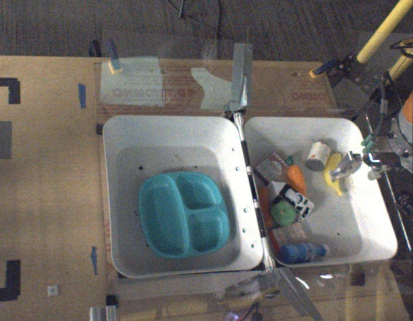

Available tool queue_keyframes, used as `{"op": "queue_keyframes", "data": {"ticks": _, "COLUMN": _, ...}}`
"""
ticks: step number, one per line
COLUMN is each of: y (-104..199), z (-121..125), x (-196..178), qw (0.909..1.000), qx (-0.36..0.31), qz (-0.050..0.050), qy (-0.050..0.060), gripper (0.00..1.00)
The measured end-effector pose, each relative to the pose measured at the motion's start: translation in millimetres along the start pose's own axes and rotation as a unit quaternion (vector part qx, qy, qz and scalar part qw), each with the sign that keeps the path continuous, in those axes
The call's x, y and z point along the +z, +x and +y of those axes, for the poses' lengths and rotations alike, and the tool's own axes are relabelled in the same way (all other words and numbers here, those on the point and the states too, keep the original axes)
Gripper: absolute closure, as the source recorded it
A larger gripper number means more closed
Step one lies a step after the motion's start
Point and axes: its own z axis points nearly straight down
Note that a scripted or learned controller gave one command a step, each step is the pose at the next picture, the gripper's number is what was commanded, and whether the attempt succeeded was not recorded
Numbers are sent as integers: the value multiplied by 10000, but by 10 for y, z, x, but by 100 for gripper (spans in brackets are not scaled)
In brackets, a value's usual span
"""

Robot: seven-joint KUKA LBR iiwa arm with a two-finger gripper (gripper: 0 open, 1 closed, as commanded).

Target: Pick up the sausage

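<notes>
I see the grey metal two-finger gripper (343,170) on the right side of the right shallow white bin (367,236). It hangs over the small yellow banana (334,163). From up here I cannot tell if it is wide or narrow, and I see nothing held in it.

The long reddish-brown sausage (262,209) lies on the other side of that bin, right along its left wall, well apart from the gripper. The round green apple (283,212) is just beside it, and the black and white box (298,200) sits by the apple. The orange carrot (296,177) lies above them, between the sausage and the banana. A small white can (318,154) stands near the banana's top end. A blue plastic bottle (304,251) lies at the near edge of the bin.

The left white bin (122,146) holds a teal plastic plate with three parts (184,214).
</notes>
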Motion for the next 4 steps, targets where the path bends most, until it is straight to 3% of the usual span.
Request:
{"op": "queue_keyframes", "data": {"ticks": 1, "y": 437, "z": -386, "x": 1277, "qw": 10000, "qx": -55, "qz": -19, "qy": -23, "gripper": 0}}
{"op": "queue_keyframes", "data": {"ticks": 2, "y": 505, "z": 468, "x": 1420, "qw": 9992, "qx": 394, "qz": -19, "qy": -51, "gripper": 0}}
{"op": "queue_keyframes", "data": {"ticks": 3, "y": 494, "z": 481, "x": 1305, "qw": 9992, "qx": 400, "qz": -28, "qy": -77, "gripper": 100}}
{"op": "queue_keyframes", "data": {"ticks": 4, "y": 494, "z": 480, "x": 1305, "qw": 9992, "qx": 400, "qz": -28, "qy": -76, "gripper": 0}}
